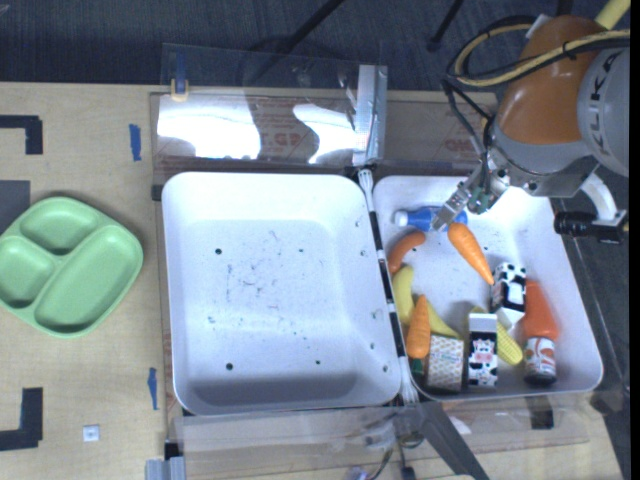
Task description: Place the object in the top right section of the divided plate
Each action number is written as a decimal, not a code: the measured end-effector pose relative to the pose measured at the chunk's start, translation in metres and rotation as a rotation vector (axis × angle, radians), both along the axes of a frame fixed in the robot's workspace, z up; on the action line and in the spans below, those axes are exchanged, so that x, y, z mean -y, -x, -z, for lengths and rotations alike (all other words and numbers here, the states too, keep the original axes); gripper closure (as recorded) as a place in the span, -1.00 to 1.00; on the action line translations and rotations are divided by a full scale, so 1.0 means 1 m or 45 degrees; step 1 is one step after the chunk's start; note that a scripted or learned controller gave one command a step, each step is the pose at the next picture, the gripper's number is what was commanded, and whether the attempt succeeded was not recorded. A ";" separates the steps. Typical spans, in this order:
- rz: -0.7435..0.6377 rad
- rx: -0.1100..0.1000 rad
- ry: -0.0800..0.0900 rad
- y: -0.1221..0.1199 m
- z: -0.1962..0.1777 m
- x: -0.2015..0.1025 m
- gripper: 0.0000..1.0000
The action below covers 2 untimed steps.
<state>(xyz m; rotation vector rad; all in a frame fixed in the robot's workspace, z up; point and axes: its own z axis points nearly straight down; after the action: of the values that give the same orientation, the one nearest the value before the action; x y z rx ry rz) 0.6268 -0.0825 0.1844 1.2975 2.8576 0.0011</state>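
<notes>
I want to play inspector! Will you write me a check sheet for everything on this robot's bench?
Surface: wooden bench bearing two white bins; left bin scuffed.
Job's things: green divided plate on the bench, left of the bins, nothing in its sections. Which toy gets moved: cannot tell.
Clutter: right bin holds a carrot, banana, orange bottle, cow-print carton and more toys.
Grippers: pincer at the right bin's back edge, above the carrot; nothing seen between its fingers.
Cables: yellow and black loops by the arm.
Surroundings: dark carpet, clear panel behind the left bin.
</notes>
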 end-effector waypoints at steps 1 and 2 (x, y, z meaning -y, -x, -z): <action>-0.178 0.003 0.001 -0.025 -0.026 -0.013 1.00; -0.516 -0.002 -0.001 0.010 0.000 -0.090 1.00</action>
<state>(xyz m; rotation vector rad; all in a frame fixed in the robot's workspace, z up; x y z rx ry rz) 0.6169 0.0077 0.1844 0.6957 3.0624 0.0026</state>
